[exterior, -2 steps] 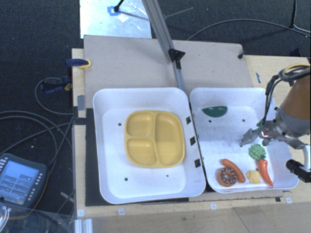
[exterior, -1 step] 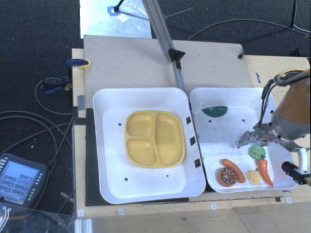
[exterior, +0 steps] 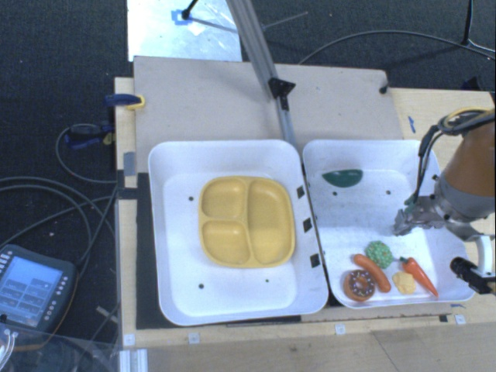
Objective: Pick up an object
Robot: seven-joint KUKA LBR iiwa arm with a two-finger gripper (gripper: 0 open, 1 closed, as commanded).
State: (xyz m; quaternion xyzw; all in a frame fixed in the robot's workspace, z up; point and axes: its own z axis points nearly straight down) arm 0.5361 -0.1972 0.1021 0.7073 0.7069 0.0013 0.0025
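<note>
Broccoli (exterior: 379, 253) is sitting nearest the tool (exterior: 407, 222) (grip state: can't tell); looking light, rigid, bumpy, so I'm favoring pinching across its crown.

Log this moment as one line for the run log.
arm: over right bin | pincer: low, above toy food | holding: nothing seen | nearest: broccoli | left bin: yellow plate
</note>
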